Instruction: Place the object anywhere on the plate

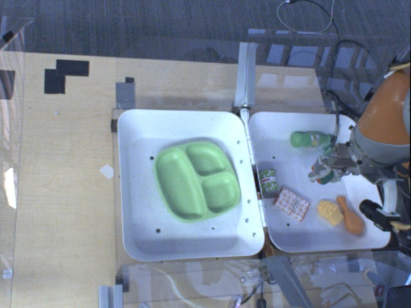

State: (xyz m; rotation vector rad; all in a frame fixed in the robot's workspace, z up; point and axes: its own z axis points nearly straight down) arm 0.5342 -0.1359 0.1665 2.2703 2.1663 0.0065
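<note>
Nearest the lower edge, a chicken leg point(350, 215) and a corn piece point(330, 212) are seen side by side in the right bin point(308, 239), with a patterned packet point(292, 204) just to their left and a small can point(267, 181) against the bin's left wall. Farther up, the gripper point(326, 170) is lowered into this bin near a green bottle point(310, 139) lying on its side; nothing is seen between its fingers, and their spread cannot be told. A green plate point(197, 179) with three compartments is seen in the left bin point(138, 191).
</note>
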